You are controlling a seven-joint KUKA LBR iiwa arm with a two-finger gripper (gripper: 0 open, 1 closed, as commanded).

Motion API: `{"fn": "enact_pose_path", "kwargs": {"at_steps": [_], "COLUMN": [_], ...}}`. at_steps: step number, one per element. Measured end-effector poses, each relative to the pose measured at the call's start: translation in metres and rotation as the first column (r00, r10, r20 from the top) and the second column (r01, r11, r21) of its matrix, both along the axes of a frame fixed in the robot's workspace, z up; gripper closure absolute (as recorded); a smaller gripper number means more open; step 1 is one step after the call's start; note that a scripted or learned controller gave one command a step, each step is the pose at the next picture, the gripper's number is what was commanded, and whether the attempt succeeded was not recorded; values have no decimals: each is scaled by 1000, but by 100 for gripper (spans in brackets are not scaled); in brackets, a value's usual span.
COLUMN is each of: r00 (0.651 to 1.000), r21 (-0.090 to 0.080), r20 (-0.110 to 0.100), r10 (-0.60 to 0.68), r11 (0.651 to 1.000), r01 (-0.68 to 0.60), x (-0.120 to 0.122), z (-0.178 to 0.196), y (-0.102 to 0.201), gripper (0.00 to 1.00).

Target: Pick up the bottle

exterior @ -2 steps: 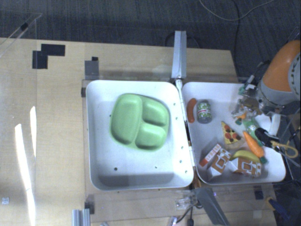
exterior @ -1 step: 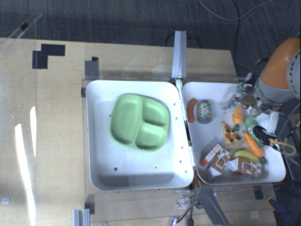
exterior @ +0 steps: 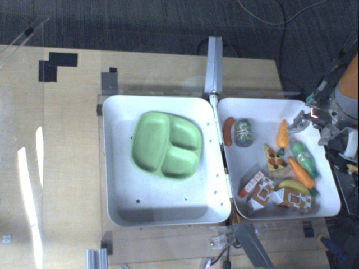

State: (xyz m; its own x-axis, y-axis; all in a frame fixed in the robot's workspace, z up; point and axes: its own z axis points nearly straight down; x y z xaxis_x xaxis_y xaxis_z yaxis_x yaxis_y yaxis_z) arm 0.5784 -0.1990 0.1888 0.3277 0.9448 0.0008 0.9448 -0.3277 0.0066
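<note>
The bottle [exterior: 303, 157] is green with a lighter label and lies on its side near the right wall of the right bin [exterior: 263, 106]. It rests between a pizza slice toy [exterior: 274, 160] and an orange carrot [exterior: 303, 175]. My gripper [exterior: 313, 129] hangs above the bin's far right corner, a short way beyond the bottle and apart from it. It is open, and nothing sits between its fingers [exterior: 298, 123]. The grey arm with its orange band [exterior: 351, 83] comes in from the right edge.
The right bin also holds a red sausage [exterior: 228, 131], a small can [exterior: 243, 133], a second carrot [exterior: 282, 134], a banana [exterior: 294, 185] and two small cartons [exterior: 257, 189]. A green divided plate [exterior: 166, 144] lies in the left bin [exterior: 118, 167].
</note>
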Motion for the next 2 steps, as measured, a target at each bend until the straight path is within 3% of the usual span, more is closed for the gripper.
{"fn": "enact_pose_path", "kwargs": {"at_steps": [1, 2], "r00": [998, 998], "r21": [1, 1], "r20": [-1, 4], "r10": [-63, -63], "r11": [998, 998], "r01": [63, 63], "x": [-33, -31], "z": [-94, -82], "y": [5, 6], "gripper": [0, 100]}}
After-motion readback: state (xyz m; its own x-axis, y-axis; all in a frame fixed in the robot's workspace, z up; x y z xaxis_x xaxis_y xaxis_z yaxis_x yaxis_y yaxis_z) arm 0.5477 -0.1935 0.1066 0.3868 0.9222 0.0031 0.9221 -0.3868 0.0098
